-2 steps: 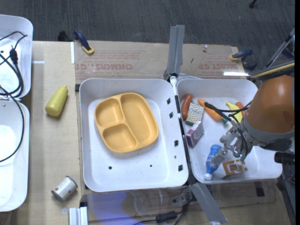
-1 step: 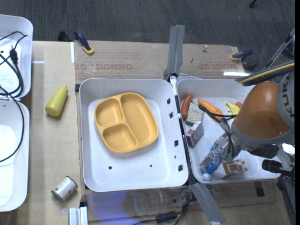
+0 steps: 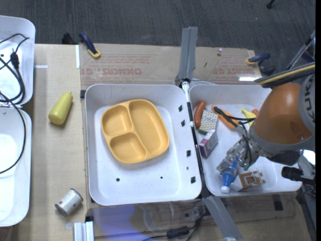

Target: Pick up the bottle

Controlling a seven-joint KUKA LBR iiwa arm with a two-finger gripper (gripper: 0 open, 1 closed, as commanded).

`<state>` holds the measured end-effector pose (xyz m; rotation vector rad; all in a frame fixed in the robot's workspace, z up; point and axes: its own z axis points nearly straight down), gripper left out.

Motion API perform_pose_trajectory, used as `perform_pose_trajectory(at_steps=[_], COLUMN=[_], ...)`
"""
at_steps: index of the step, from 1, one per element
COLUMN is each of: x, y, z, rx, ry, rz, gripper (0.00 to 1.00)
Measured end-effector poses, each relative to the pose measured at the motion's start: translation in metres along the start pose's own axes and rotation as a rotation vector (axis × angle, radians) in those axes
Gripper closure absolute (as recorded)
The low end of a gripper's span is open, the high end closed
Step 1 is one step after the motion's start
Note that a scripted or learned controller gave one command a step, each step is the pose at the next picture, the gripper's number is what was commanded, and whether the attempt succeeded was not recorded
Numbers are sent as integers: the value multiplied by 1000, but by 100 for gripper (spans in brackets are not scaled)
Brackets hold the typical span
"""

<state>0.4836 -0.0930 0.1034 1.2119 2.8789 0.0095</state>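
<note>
A small clear bottle (image 3: pixel 228 177) with a blue label and a white cap lies in the right bin (image 3: pixel 281 185), cap toward the front edge. My gripper (image 3: pixel 235 159) hangs directly over the bottle's upper end and touches or nearly touches it. The orange band of the arm (image 3: pixel 283 117) covers the bin's right side. The bottle's upper end is hidden beneath the gripper. A yellow squeeze bottle (image 3: pixel 60 108) lies on the bench, left of the left bin.
The left bin (image 3: pixel 150 185) holds a yellow divided plate (image 3: pixel 134 130). In the right bin lie a sausage (image 3: pixel 199 112), a purple box (image 3: pixel 208 142), orange-handled pliers (image 3: pixel 228 118) and a small brown toy (image 3: pixel 251 178). A can (image 3: pixel 68 201) lies at the bench's front left.
</note>
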Motion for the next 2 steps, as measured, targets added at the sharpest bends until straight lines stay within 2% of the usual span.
perform_pose_trajectory(at_steps=[1, 2], x=[23, 19], y=[20, 82], z=[-140, -145], rx=[15, 20], ry=[11, 9], rz=[252, 552], gripper=[100, 100])
